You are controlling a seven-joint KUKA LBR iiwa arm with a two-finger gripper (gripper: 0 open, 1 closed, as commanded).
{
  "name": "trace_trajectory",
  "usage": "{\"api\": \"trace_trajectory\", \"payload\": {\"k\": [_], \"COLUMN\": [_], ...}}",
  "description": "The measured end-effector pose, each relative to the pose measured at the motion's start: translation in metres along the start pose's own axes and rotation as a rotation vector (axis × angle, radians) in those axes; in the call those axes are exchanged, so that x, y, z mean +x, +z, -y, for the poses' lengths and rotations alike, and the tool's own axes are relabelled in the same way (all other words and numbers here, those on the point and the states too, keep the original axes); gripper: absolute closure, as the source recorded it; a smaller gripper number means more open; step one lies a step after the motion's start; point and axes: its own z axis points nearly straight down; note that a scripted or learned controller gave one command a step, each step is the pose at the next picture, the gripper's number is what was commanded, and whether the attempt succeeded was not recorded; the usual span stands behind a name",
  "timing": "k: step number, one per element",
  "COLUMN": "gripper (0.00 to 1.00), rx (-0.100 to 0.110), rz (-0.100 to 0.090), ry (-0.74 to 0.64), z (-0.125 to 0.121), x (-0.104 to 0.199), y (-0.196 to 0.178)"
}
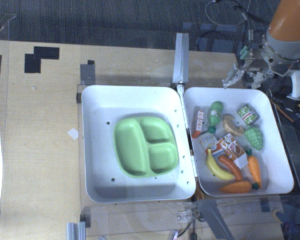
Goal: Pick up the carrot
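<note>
Taking the right bin [277,129] as my landmark: the bench [40,124] spreads widest beneath it, and the left bin [95,134] sits touching its left wall, holding a green divided tray [145,145] near its middle. The arm [290,19], grey with its orange band, hangs beyond the right bin's far right corner, and its gripper [238,76] sits just outside the far rim, above the bench rather than over the contents; from this slant I cannot tell how its tips are set, and I see nothing between them. Inside the right bin the toys crowd the near half: a yellow banana [216,166] curves left of centre, a long orange piece [236,187] lies along the near wall, and the carrot [254,170], as I read it, stands orange with a green tuft at its near end, close to the right wall and just beside that orange piece. A green textured fruit [254,138] lies just beyond the carrot, a red-orange pepper [231,165] just to its left, and a small green can [248,115] further toward the far wall. I judge the step in hand to be the approach, not yet begun in earnest. To do it well I would carry the gripper across the bin to above the carrot's middle, turn the wrist so the closing line crosses its short axis, and descend between the pepper and the right wall, since neighbours touching it may be caught or may push it aside.
</note>
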Motion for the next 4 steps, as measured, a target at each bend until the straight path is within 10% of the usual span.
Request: {"api": "trace_trajectory", "payload": {"k": [1, 3, 4], "gripper": [0.0, 0.0, 0.0], "rx": [0.003, -0.023, -0.001], "rz": [0.0, 0.003, 0.001], "ry": [0.1, 0.092, -0.115], "z": [0.047, 0.155, 0.149], "x": [-0.008, -0.086, -0.09], "y": [0.146, 0.181, 0.16]}}
